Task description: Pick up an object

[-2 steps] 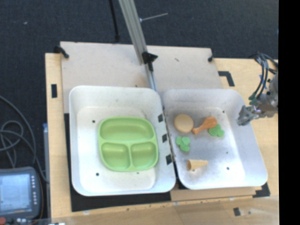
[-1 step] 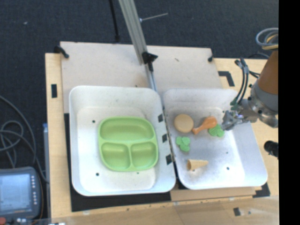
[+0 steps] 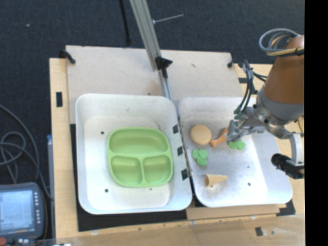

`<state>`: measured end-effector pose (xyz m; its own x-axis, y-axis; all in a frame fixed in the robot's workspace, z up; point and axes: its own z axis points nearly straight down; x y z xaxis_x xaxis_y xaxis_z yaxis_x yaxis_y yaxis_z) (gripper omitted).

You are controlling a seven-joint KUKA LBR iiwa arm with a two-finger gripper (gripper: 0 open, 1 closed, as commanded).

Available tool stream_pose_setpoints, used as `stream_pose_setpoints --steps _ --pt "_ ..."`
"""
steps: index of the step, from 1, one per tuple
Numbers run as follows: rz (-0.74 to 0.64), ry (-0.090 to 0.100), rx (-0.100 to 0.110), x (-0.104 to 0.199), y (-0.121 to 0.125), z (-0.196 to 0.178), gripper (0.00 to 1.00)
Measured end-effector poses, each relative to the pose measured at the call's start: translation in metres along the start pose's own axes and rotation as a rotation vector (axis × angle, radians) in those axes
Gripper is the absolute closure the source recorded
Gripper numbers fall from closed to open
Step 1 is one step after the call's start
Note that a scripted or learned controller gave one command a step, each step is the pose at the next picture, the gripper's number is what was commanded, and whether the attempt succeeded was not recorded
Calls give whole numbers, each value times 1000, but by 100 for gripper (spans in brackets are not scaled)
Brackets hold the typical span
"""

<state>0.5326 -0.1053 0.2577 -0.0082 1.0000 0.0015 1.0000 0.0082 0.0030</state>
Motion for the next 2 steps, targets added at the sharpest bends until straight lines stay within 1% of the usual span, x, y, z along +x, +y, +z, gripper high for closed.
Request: stream_pose_setpoints --steps 1,2 --pt "2 -1 2 47 -11 12 100" --pt "0 0 2 100 -27 8 100"
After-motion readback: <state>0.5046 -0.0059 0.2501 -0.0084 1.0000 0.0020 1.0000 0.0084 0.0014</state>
